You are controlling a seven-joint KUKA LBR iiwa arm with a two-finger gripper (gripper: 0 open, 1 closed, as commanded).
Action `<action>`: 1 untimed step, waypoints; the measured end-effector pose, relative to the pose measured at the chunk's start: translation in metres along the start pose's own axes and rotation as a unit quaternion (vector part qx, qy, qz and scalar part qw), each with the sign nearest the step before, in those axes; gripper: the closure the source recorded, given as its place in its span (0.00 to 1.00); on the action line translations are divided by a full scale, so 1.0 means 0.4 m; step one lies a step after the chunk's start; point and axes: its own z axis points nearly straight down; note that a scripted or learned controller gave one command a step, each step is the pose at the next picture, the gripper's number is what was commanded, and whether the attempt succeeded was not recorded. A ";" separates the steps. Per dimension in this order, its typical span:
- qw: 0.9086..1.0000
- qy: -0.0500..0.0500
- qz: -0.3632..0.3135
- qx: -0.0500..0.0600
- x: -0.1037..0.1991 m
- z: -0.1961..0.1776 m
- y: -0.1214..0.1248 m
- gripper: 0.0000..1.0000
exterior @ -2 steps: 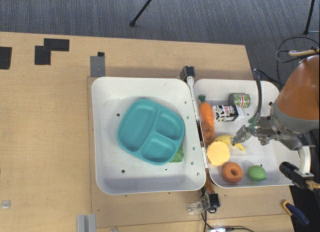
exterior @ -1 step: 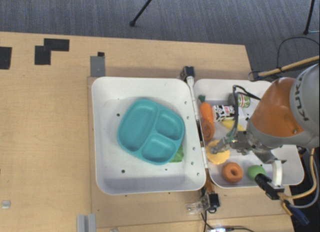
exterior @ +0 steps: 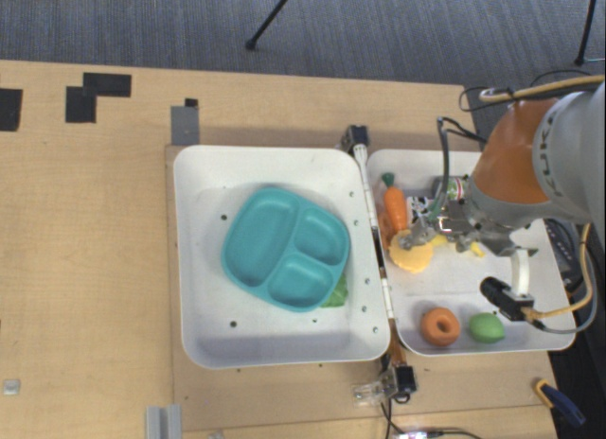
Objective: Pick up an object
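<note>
The right bin (exterior: 461, 276) holds an orange carrot (exterior: 394, 208) near its left wall, with a yellow lump (exterior: 413, 257) just below it. An orange-brown doughnut (exterior: 440, 325) and a green round piece (exterior: 487, 327) lie along its front edge. My gripper (exterior: 423, 231) is low in this bin, directly over the top of the yellow lump and beside the carrot's lower end. The wrist and its cables hide the gripper's tips and part of the bin floor. Nothing is visibly lifted.
The left bin (exterior: 204, 333) carries a teal divided plate (exterior: 284, 248), tilted, with a green scrap (exterior: 333, 297) poking out under its lower right corner. A metal divider (exterior: 374, 238) runs between the bins. The arm's orange band (exterior: 507, 158) overhangs the right bin's far right side.
</note>
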 end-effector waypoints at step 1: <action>1.000 -0.001 -0.001 0.003 -0.114 0.047 0.135 0.00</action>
